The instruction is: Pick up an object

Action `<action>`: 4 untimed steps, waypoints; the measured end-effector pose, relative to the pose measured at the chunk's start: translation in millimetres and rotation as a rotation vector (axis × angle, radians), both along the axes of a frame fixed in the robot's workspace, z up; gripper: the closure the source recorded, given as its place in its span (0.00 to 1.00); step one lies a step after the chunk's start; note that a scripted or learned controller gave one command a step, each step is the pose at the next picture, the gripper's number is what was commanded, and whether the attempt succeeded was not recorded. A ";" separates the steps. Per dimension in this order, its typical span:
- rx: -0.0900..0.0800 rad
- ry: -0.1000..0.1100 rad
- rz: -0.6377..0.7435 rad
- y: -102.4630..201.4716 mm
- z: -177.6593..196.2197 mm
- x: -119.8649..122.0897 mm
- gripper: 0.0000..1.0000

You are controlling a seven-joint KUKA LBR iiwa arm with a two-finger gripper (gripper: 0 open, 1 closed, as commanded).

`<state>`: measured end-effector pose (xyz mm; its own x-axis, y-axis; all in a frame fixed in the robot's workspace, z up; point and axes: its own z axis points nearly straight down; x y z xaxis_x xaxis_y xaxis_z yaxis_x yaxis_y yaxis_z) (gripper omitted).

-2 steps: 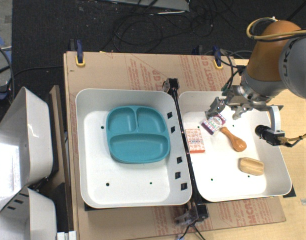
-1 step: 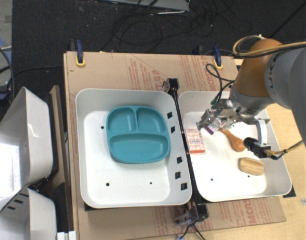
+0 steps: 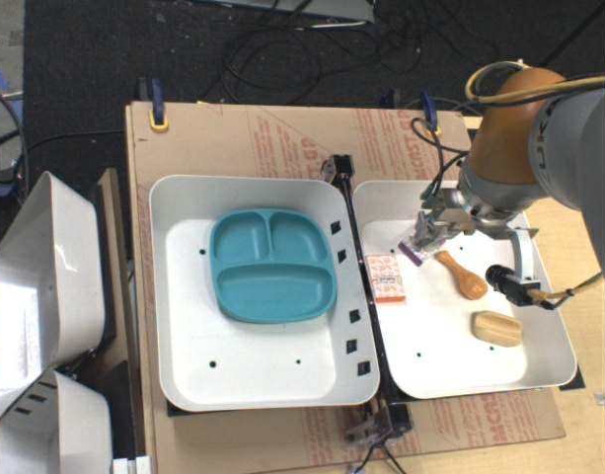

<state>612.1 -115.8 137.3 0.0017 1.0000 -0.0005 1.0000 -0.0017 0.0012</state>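
Cardboard backs two white bins (image 3: 184, 294). My gripper (image 3: 425, 240) hangs low by a purple piece (image 3: 411, 254); its state I cannot tell. I'd centre before squeezing.

teal tray (image 3: 273, 268), orange spoon (image 3: 464, 276)

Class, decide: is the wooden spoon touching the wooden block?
Apart. The camera view shows bare white bin floor between the wooden spoon and the wooden block.
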 end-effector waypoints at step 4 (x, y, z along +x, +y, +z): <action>0.002 0.000 0.010 114.4 91.4 -15.7 1.00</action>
